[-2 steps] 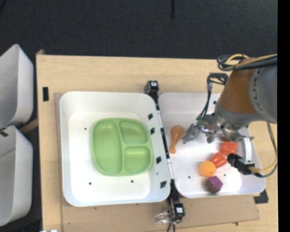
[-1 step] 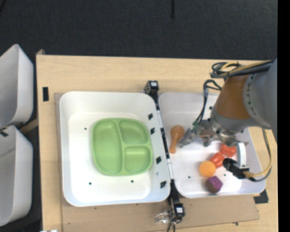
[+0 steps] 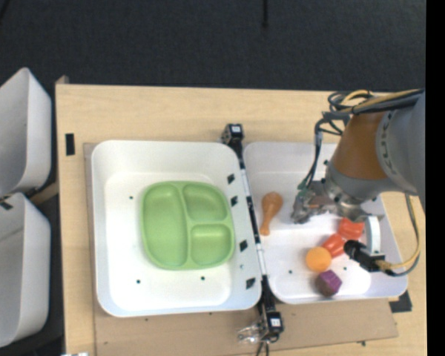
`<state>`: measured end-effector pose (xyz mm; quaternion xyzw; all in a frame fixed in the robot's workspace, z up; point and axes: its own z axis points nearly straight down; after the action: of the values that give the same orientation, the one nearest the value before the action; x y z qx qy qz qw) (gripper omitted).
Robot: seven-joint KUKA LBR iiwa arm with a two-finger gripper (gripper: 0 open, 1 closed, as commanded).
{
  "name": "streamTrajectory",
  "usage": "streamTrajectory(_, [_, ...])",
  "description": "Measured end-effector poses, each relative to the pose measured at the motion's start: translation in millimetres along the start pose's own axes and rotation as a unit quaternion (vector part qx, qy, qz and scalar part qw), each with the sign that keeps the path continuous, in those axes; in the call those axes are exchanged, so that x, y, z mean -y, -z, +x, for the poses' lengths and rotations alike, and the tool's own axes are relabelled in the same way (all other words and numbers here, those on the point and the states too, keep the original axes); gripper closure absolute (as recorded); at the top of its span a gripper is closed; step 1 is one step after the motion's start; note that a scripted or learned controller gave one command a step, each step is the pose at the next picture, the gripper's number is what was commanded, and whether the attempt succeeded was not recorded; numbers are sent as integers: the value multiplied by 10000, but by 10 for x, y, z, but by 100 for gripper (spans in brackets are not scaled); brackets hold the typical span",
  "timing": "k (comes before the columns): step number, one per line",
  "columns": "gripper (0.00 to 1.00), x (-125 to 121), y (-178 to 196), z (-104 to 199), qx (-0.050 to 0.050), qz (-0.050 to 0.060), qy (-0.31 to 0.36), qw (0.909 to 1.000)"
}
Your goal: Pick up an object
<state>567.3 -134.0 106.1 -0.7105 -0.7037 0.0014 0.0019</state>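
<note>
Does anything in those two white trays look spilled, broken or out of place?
Nothing stands out. The green divided plate lies flat in the left bin. In the right bin, a wooden spoon-like piece, orange ball, red piece and purple block lie loose beside the gripper.

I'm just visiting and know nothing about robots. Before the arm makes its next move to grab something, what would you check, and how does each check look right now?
1. There are things to pick in the right bin: ok. An orange ball, a purple object, a red piece and an orange spoon-like piece lie there.
2. Gripper is over that bin: ok, low beside the red piece.
3. Gripper open or shut: cannot tell, too dark and small.
4. Something already held: cannot tell.
5. Targets are apart enough: not ok for the ball and red piece, which touch; ok for the spoon-like piece, lying alone.
6. Green tray in the left bin is out of the way: ok.
</note>
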Motion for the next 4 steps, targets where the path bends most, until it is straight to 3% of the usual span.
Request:
streamTrajectory(2, [100, -49, 949, -107, 7, -31, 62, 10000])
streamTrajectory(4, [100, -103, 1190, 844, -3, -16, 87, 10000])
